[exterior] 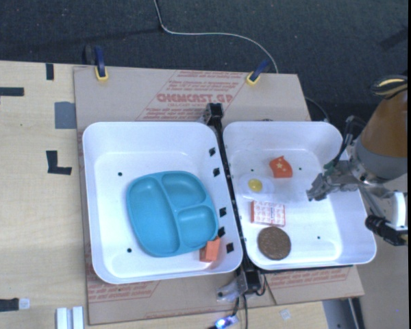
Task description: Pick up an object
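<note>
We see the claw low over the right side of the right-hand shallow white bin, reaching in from the right; whether its tips are apart or together we cannot tell, and nothing shows between them.

No object is picked yet. Closest candidates lie to the claw's left: the small red-orange block with a yellow mark up and left of it, and the small yellow round piece further left at about the claw's level. Below-left sit the flat pink-and-white checked packet and, beyond it, the brown round disc.

We judge the red-orange block the best target: it stands proud of the floor and apart from its neighbours. We should centre over it, descend straight, and close only once the tips straddle it. The packet and disc lie flat and will likely slip.

Far left, past the black divider clips, the other bin carries a blue three-compartment plastic plate and a small orange block. The bin wall near the claw could catch a tilted approach.
</note>
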